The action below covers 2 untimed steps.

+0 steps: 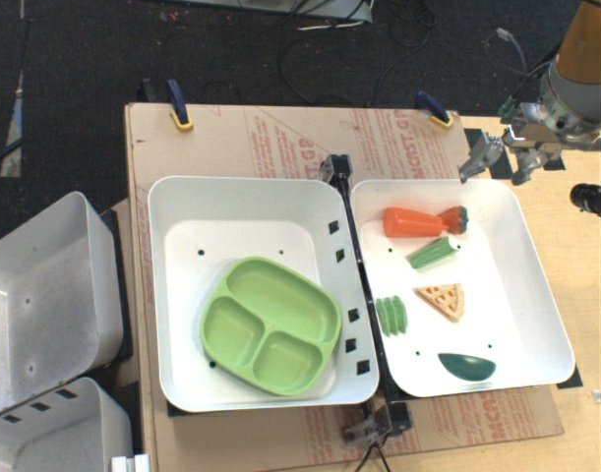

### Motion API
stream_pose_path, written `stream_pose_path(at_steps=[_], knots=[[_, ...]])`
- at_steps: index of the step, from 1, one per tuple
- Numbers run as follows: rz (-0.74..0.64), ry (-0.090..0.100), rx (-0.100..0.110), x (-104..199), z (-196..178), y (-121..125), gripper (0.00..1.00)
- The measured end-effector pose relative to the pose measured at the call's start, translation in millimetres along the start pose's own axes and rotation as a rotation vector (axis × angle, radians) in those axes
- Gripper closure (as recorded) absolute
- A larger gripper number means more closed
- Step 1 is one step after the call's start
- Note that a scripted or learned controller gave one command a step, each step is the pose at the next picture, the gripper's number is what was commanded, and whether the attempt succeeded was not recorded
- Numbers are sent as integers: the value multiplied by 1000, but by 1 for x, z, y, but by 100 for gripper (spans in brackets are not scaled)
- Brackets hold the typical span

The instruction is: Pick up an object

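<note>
The right bin holds an orange carrot with a green top, a green pod, a pizza slice, a ridged green piece and a dark green leaf-shaped piece. My gripper hangs above the bin's far right corner, beyond the carrot and well above the objects. Its fingers stand open with nothing between them. The orange band of the arm rises toward the top right.
A green divided plate lies in the left bin. Yellow-blue clamps grip the board's far edge. White tubs stand left of the bench. A black divider strip runs between the bins.
</note>
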<state>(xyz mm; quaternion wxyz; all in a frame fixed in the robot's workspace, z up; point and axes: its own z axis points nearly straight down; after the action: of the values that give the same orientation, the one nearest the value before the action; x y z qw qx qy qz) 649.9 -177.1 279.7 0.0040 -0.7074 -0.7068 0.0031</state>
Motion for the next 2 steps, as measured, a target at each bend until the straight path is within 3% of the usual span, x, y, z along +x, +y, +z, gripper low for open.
stream_pose_path(at_steps=[1, 2], knots=[[-2, -2, -11, 1, -7, 2, 0], [0, -1, -4, 0, 58, -1, 0]])
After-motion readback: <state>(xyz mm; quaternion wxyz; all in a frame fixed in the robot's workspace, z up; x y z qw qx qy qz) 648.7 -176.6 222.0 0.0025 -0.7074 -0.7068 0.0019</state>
